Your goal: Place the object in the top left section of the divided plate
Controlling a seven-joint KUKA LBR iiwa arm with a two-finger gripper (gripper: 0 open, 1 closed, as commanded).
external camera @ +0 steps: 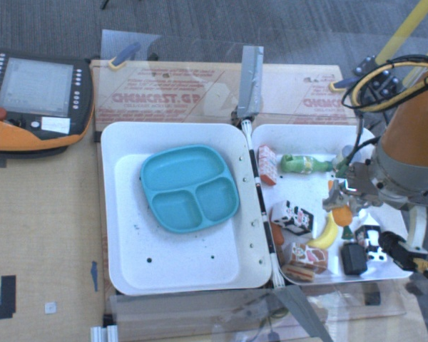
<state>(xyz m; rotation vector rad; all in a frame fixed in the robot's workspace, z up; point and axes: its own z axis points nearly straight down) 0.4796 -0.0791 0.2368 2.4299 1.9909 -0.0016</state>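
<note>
**Arm over the right bin, plate well to its left**

Camera view: The grey arm with its orange band was seen reaching in from the right, its wrist hanging over the right bin [357, 130]. The jaws [340, 204] were placed low among the clutter, just above a small orange piece [342, 216] and the upper tip of a banana [324, 235]. Whether the jaws were spread or closed could not be told, since the wrist body hid them from above; nothing was seen clearly gripped. The task names no particular object; the orange piece, lying directly under the wrist, was judged the likeliest candidate, though this remains a guess.

Other things were scattered in the same bin: a green bottle [302, 164] lying on its side towards the far rim, a red and white packet [267, 164] against the divider, a black and white toy [293, 218], a black block [354, 258] near the front.

The blue divided plate [190, 188] was set in the left bin [121, 212], tilted somewhat, with its large section towards the far side and two smaller sections towards the near side. No object was lying on it. The plate lay well apart from the jaws, to their left across the wall between the bins, so a long leftward carry was judged necessary, ending over the section at the plate's upper left.
</note>
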